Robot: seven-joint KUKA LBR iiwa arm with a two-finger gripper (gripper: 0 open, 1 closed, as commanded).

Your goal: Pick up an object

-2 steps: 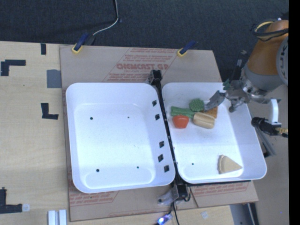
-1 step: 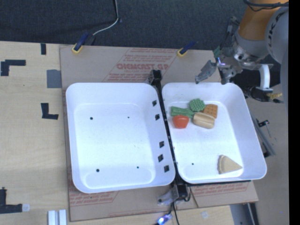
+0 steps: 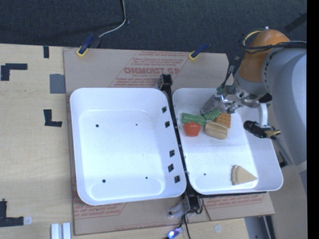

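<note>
Mostly right bin (image 3: 259,153) — tomato (image 3: 192,129), bread wedge (image 3: 242,175)

Two white bins on a cardboard sheet (image 3: 149,68): the right bin (image 3: 224,158) under the gripper (image 3: 213,108), the left bin (image 3: 119,148) just beside it. Clamps (image 3: 85,45) and a cable (image 3: 119,19) sit beyond the gripper.

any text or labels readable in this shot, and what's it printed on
Red print on the brown board under the bins: too blurred to read for certain.
More red print on the board's front edge: too small to read.
Nothing to read on the white bins or the toy food.
</note>
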